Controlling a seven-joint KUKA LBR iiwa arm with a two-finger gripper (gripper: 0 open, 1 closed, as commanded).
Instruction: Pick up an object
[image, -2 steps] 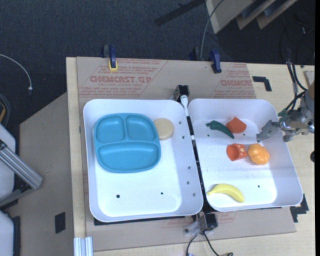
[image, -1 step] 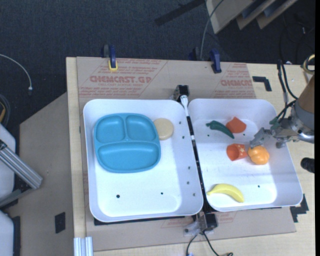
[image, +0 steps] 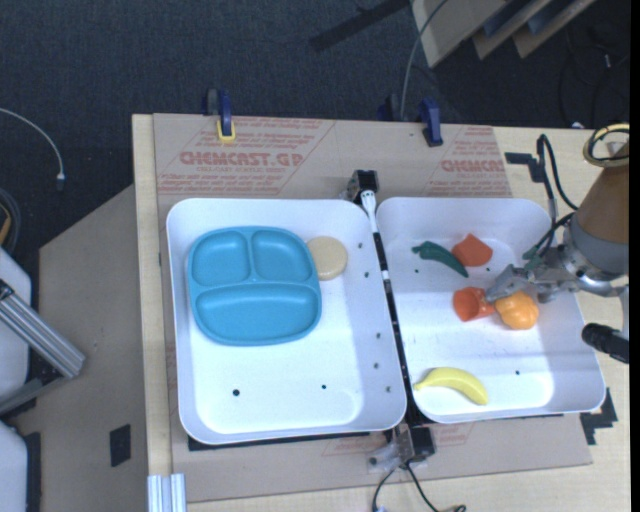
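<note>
One orange fruit (image: 518, 312) seemingly touching gripper (image: 503, 291).

On my feed both bins, the left bin (image: 275, 405) and the right bin (image: 545, 385), are plain white. In the left one I see a sky-blue divided plate (image: 255, 284) and a pale cream disc (image: 328, 257). In the right one there is a yellow banana (image: 452, 385), a dark green pepper (image: 440, 255), an orange-red wedge (image: 472, 250), a red-orange chunk (image: 470, 303) and a yellow-orange fruit (image: 518, 312). The table (image: 160, 300) is tan board printed with faded red lettering, and two blue clamps (image: 222, 112) sit on its far edge. The arm (image: 606, 215) is brownish-orange above grey metal. The floor (image: 90, 80) is dark blue-grey carpet.
</note>
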